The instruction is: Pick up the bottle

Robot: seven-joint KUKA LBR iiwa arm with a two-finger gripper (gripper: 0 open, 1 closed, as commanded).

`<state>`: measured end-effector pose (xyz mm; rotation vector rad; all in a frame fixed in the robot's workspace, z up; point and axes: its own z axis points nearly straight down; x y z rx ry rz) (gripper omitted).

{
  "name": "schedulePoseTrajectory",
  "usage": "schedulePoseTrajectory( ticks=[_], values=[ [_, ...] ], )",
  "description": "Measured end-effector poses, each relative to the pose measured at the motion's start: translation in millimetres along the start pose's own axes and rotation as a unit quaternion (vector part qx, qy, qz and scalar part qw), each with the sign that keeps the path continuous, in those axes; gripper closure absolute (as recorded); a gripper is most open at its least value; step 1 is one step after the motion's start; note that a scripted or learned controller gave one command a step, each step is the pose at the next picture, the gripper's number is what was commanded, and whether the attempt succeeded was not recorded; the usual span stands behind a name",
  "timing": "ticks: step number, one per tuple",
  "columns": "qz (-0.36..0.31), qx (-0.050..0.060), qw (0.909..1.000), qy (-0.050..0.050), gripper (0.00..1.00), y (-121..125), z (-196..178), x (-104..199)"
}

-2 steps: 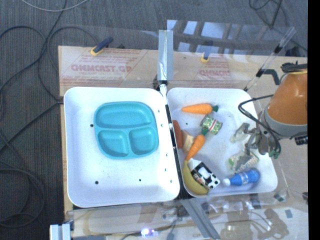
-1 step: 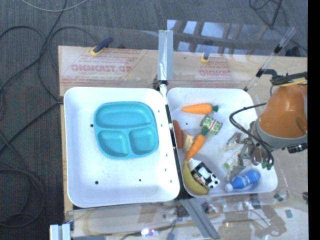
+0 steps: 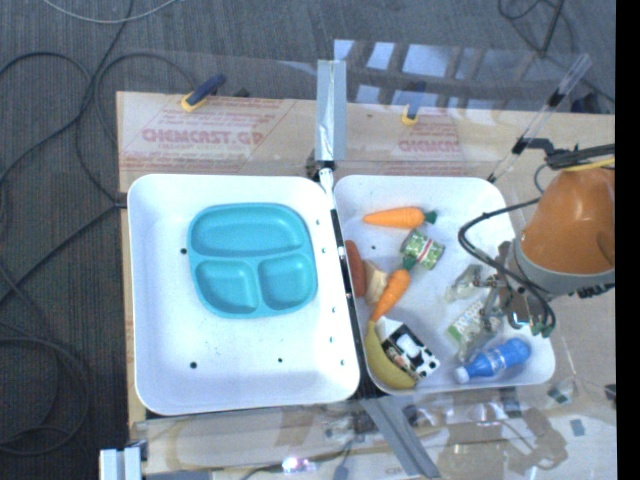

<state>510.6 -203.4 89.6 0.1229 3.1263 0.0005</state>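
Observation:
A blue plastic bottle (image 3: 494, 360) with a white cap lies on its side in the front right corner of the right bin (image 3: 470, 190). My gripper (image 3: 503, 306) hangs low over that bin's right side, just above and behind the bottle, under the arm's orange band (image 3: 570, 226). A clear crumpled bottle with a green label (image 3: 466, 322) lies right beside the gripper, to its left. From this angle I cannot see anything held in the gripper.
The right bin also holds two carrots (image 3: 396, 217) (image 3: 391, 293), a green can (image 3: 423, 251), a sausage (image 3: 356, 268), a banana (image 3: 385, 366) and a black-and-white toy (image 3: 410, 350). The left bin (image 3: 160, 368) holds a blue divided plate (image 3: 253, 258). Cables trail off the wrist.

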Motion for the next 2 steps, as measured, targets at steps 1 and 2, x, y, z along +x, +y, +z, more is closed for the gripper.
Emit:
schedulePoseTrajectory(
  ticks=[1,2],
  values=[
    [0.059,0.001,0.9982,-0.001,0.0,-0.5,0.0,3.1],
    [-0.088,0.001,0.9961,-0.004,0.0,14.9,-0.5,0.6]
  ],
)
